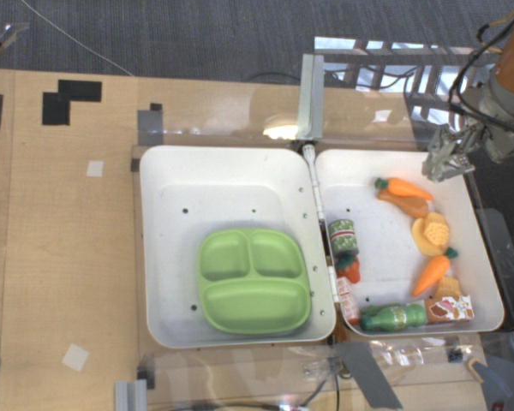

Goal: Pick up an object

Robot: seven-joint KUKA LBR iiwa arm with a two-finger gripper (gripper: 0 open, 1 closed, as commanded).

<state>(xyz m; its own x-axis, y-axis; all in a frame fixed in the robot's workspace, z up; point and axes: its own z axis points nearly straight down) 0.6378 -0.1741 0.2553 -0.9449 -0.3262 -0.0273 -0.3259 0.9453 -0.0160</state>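
Carrots, corn, cans and a bottle lie in the right bin [488, 255], and any of them would serve; the upper carrot [403, 190] is nearest the gripper [446, 163], which hangs just above the bin's far right corner, and I judge it the likeliest pick. In the camera view it looks like a hollow plastic toy, so probably light, stiff and rather smooth, apt to roll or squirt out of a pinch at its tapered tip. The best hold would be across the thick middle of the body, jaws closing square to its long axis. It is orange with a green stub at its left end, lying roughly level on the bin floor, near the far wall. Just below it sits a yellow corn piece [433, 232], then a second carrot [433, 273] tilted on a diagonal, both close to the right wall. A green bottle [393, 317] lies on its side along the near wall, touching an orange carton [453, 308] in the corner. By the divider stand a small labelled can [342, 236] and a red strawberry-like piece [349, 269]. The left bin [167, 187] carries a green compartment plate [254, 280]. The jaws are seen as a pale metal cluster against the bin rim, with nothing visible between them; whether they are apart or together I cannot tell. The surface [60, 255] around the bins is light wood.
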